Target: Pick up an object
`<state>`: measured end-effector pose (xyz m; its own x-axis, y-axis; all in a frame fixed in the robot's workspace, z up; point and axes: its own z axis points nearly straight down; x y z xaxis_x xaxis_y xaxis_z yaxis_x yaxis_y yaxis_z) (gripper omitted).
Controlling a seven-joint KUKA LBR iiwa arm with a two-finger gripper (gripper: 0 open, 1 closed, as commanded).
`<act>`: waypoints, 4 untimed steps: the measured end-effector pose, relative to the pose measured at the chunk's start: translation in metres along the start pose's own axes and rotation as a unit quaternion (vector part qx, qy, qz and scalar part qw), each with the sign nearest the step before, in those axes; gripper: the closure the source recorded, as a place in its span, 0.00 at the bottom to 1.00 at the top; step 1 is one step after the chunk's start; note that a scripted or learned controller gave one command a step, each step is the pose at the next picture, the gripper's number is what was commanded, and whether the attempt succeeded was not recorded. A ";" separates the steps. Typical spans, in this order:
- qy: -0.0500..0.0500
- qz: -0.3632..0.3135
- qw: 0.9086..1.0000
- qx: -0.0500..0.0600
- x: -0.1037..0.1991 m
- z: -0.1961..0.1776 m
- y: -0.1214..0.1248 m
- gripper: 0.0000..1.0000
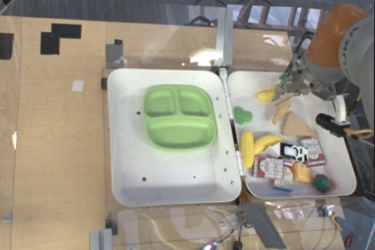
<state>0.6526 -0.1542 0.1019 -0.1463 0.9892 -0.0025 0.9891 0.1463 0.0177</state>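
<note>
Two white bins sit side by side; the left bin [117, 184] carries only a green tray [177, 116], while the right bin [350, 175] at the right of the frame is where all my pickable things lie. My gripper [287, 89] is low in the upper part of that bin, right over a pale corn cob [280, 110], with a yellow piece [265, 95] just to its left. I cannot tell how the gripper is set from here, and I see nothing clearly between its tips, so I won't claim a hold.

I judge this to be the grasp step: the arm [343, 47] is down at the target and the closing or lifting is what remains. The next move calls for a firm close on the cob, then a straight rise, watching that the cob comes up with it. Lower in the bin lie two bananas [256, 146], a broccoli [242, 116], small boxes [274, 171] and a dark green ball [321, 183], all well clear of the gripper.
</note>
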 end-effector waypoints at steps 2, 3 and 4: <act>-0.001 0.035 0.999 0.004 -0.019 0.012 -0.051 0.00; 0.000 0.035 0.999 -0.001 -0.017 -0.001 -0.047 1.00; 0.003 0.040 0.999 0.019 0.024 0.015 0.010 1.00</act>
<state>0.6593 -0.1286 0.0868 -0.0661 0.9978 0.0033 0.9976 0.0661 -0.0208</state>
